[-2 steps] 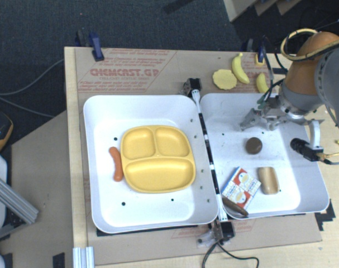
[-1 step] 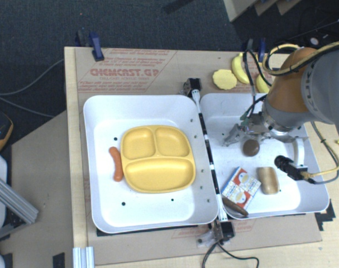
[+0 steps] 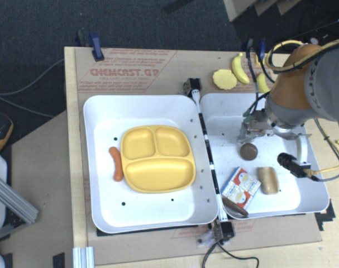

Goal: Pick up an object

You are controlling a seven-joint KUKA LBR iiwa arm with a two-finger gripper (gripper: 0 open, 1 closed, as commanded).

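Two white bins under me, and I'm working in the right bin (image 3: 225, 116). The left bin (image 3: 102, 205) carries the big yellow plate (image 3: 158, 161) with a sausage (image 3: 117, 163) at its 9 o'clock, well out of my reach for this go.

On my side, the red and white carton (image 3: 240, 187) sits at the bin's 7 o'clock, with a tan bread roll (image 3: 268, 180) just beside it at its 3 o'clock. The small brown round piece (image 3: 248, 151) is my pick, alone near the middle of the bin.

My claw (image 3: 252, 134) hangs at that piece's 12 o'clock, very close. From up here I can't tell how wide it is set, or whether it has hold of anything.

To do this well, I reckon I should centre over the brown piece before dropping. It looks low and round, so it may squirt sideways if I pinch it off-centre. Go down straight and close slowly. The carton at its 6 o'clock is near, so I'd keep my approach on the 12 o'clock side and lift vertically.
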